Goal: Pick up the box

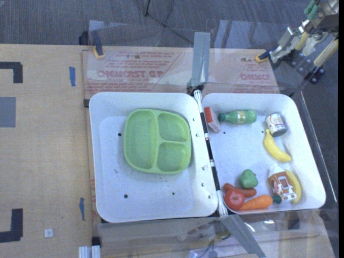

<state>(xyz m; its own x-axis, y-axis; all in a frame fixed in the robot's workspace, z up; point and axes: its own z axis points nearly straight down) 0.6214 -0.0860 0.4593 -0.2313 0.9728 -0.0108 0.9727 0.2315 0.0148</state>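
Note:
An orange and white box lies in the near right corner of the right bin, with a banana against its right side. A smaller red and white box leans at the bin's left wall near the far end. My gripper hangs beyond the bin's far right corner, over the bench outside the bin and well away from both boxes. Nothing shows in it.
The right bin also holds a green bottle, a can, a second banana, a green pepper, a tomato and a carrot. A green divided plate lies in the left bin.

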